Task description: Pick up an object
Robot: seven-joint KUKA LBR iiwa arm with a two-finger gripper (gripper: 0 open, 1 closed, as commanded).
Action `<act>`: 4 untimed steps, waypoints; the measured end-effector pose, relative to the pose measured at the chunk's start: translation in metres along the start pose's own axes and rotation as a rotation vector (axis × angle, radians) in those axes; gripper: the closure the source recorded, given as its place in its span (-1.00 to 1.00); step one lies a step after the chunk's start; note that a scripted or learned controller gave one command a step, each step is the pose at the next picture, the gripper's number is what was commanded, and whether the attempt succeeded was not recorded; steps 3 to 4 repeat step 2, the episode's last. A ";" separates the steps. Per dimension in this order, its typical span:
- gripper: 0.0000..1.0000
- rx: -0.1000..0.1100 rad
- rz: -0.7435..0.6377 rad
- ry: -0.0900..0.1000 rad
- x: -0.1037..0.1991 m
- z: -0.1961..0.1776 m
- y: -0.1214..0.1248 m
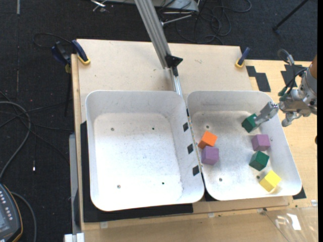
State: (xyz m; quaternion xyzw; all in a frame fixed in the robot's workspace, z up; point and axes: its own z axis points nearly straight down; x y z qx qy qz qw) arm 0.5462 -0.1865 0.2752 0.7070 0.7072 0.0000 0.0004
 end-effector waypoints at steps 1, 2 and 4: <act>-1.00 -0.009 0.003 -0.007 -0.022 0.148 -0.043; -1.00 -0.004 -0.004 -0.002 -0.030 0.180 0.034; -1.00 -0.004 -0.004 -0.002 -0.030 0.180 0.034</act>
